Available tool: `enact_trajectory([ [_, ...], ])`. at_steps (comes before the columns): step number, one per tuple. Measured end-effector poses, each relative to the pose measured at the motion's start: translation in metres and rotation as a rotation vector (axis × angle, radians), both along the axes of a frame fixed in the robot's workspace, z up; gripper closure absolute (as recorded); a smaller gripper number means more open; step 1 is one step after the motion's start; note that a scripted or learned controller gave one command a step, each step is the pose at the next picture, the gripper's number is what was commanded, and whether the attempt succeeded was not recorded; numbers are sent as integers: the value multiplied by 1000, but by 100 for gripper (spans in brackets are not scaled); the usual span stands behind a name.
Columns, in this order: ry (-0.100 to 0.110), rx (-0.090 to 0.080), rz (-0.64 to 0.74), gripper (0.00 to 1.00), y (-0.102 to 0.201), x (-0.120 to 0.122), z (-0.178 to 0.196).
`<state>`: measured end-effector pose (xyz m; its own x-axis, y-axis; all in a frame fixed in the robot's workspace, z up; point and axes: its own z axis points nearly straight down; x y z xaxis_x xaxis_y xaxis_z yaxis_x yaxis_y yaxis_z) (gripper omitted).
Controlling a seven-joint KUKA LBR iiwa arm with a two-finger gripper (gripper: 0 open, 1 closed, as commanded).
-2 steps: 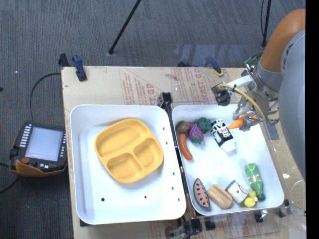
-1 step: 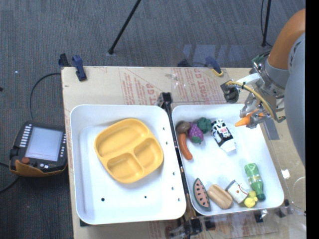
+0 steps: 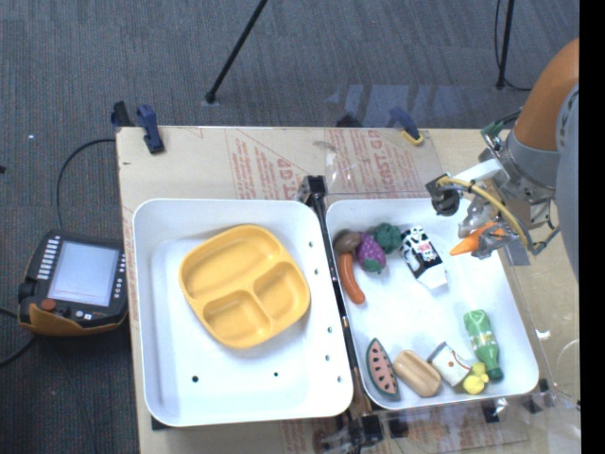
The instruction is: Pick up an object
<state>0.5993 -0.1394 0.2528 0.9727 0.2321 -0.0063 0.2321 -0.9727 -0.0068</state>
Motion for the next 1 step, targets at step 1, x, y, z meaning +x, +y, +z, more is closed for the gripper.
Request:
enact_trajectory([
  [1,-3,1,-32,100,34,25,1],
])
